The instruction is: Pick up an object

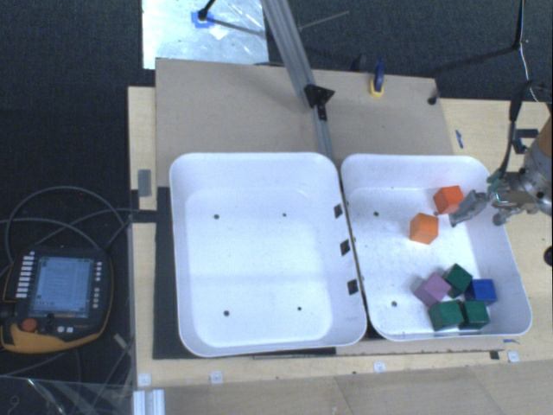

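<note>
Two orange cubes (448,199) sit in your right bin (380,180), and your hand (484,207) hovers beside the upper one, fingers apart, nothing held. You're mid-approach; next, centre over it and descend.

Two white bins (259,171) on a tan surface (380,111), dark speckled floor (69,76) around. In the right bin: two orange cubes (448,199) (423,228), one purple cube (431,289), three dark green cubes (458,278) (446,316) (474,314), one blue cube (481,290). Small black dots on the left bin's bottom. Grey metallic claw (473,207). Orange-and-black pendant (57,299) with a pale blue screen, black cables. Yellow-and-blue clamp (378,80) at the far edge. Silvery sheet (186,20) with blue tape.
</note>
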Action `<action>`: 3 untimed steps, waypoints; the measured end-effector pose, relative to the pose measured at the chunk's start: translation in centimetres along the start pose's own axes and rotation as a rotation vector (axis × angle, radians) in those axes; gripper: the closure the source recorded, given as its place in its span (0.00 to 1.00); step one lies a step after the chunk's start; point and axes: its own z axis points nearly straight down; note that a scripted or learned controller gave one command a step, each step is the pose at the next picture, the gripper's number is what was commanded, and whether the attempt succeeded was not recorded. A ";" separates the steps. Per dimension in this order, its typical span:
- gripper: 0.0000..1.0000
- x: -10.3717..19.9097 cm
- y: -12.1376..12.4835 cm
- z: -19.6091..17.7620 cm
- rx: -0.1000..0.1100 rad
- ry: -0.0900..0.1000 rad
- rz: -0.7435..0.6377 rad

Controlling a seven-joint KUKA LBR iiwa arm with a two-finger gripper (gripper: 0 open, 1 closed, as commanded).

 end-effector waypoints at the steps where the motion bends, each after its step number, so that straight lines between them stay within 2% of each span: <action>1: 0.00 0.0 0.0 0.0 0.000 0.000 0.000; 3: 0.00 0.4 0.3 8.5 0.003 0.000 0.003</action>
